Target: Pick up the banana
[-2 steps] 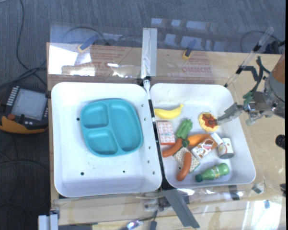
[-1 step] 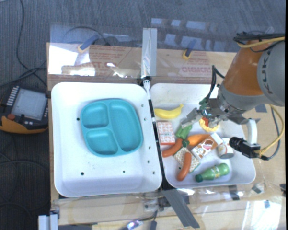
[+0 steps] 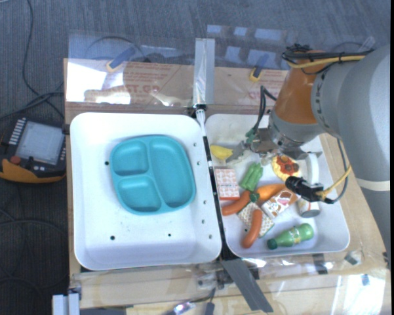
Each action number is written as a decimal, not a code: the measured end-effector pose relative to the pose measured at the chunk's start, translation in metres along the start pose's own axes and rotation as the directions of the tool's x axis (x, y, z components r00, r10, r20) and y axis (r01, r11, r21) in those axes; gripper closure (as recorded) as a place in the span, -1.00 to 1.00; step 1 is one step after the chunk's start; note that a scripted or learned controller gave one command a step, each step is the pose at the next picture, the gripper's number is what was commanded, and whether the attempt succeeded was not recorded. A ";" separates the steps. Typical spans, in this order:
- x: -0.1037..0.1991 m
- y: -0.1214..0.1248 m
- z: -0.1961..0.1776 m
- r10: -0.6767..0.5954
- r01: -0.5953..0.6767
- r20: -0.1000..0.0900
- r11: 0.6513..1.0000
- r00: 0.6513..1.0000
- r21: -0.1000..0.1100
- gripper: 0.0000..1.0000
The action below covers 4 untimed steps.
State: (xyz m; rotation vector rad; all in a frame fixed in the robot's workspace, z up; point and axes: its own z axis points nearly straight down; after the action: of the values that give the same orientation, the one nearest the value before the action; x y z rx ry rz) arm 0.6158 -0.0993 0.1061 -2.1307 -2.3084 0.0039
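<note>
The gripper point(image 3: 244, 147) hangs low just beside the banana point(image 3: 220, 152) at the right bin's point(image 3: 334, 238) left edge, approach step, grip unreadable; next it must straddle the fruit

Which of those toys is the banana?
Look in the right-hand white bin, beside the one with the blue tray. Near its upper left, by the divider, lies the banana: the only plain yellow piece, above the red-and-white packet.

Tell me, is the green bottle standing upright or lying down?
Lying down. The green bottle rests on its side on the floor of the right bin, beside an orange sausage.
</note>
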 end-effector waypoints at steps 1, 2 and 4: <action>0.009 -0.033 -0.076 0.118 -0.118 0.000 0.993 0.993 0.000 -1.00; -0.010 0.016 0.011 0.163 -0.163 0.002 0.987 0.987 0.000 -1.00; 0.007 0.006 -0.076 0.459 -0.459 0.002 0.888 0.888 0.001 1.00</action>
State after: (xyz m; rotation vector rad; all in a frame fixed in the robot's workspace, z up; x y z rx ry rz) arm 0.6208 -0.0916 0.1825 -2.6161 -1.7402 0.0073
